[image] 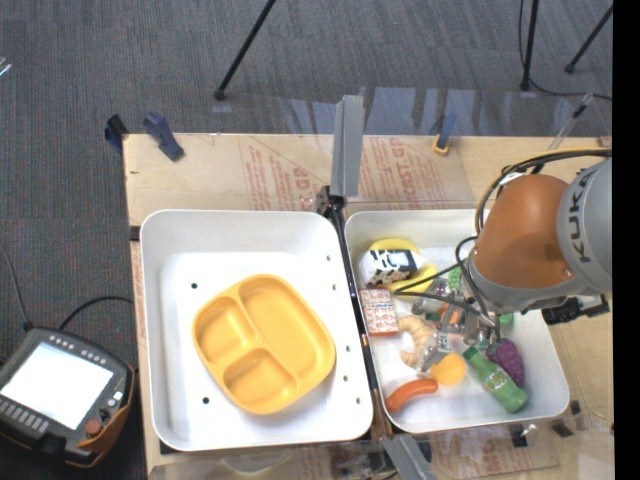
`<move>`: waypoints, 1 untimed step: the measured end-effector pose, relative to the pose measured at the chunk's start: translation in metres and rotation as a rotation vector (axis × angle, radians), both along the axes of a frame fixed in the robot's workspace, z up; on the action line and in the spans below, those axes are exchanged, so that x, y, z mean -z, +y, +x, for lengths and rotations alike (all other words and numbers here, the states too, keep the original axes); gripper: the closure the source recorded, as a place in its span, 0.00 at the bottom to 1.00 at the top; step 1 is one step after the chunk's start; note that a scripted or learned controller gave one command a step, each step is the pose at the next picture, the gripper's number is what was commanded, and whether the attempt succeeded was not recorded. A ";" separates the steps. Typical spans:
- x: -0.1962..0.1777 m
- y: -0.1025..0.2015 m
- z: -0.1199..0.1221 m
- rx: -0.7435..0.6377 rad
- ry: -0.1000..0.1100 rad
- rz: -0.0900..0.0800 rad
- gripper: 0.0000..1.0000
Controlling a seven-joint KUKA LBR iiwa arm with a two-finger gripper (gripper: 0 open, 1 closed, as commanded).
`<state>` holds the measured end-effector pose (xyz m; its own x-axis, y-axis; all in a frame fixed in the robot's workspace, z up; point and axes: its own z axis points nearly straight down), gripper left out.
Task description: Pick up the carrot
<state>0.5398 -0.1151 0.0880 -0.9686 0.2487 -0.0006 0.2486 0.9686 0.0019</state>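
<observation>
- Because toys crowd the right bin (555,388), lying loose at its near edge: carrot (411,394), beside an orange ball (450,370).
- Hanging over the clutter just above the carrot, nothing seen between fingers: hand (447,336); grip state impossible to tell.
- Parked apart in the left bin (170,268), out of the way: yellow tray (263,342).

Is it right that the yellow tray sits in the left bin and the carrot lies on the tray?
Not quite. The yellow tray does sit in the left bin, but the carrot isn't on it. The camera view shows the carrot lying in the right bin, near its front edge, below the gripper.
</observation>
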 end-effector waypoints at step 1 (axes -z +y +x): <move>0.001 0.022 -0.043 0.115 0.002 0.000 0.00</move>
